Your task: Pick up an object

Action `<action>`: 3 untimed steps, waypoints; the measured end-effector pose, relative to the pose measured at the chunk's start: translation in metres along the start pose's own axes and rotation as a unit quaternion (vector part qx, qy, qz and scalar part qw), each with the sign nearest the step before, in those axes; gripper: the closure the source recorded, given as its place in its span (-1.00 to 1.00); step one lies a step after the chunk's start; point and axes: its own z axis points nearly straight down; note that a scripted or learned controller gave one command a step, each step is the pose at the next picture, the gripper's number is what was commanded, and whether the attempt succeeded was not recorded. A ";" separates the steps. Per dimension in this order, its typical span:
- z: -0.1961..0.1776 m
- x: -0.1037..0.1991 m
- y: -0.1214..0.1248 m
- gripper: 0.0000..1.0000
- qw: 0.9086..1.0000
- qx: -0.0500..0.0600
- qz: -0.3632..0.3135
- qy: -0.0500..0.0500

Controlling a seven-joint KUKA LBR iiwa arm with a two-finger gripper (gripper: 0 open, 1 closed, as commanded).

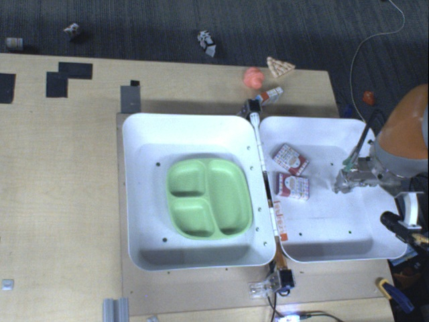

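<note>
Cartons (289,158) (293,187) lay apart from our gripper (345,182); we couldn't tell its state. Risk: closing on bare right bin (322,243) floor, missing both.

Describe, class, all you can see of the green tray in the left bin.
The green tray looks like pale green plastic, a rounded rectangle with three compartments: two small ones on its left, one long one on its right. It lies flat, open side up, slightly turned, in the middle of the left bin, resting on the bin's floor.
</note>
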 end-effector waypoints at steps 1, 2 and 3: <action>-0.038 -0.025 0.077 1.00 1.000 0.004 0.000 0.001; -0.037 -0.025 0.077 -1.00 1.000 0.005 -0.001 0.001; 0.024 0.021 0.024 -1.00 1.000 0.005 0.001 0.001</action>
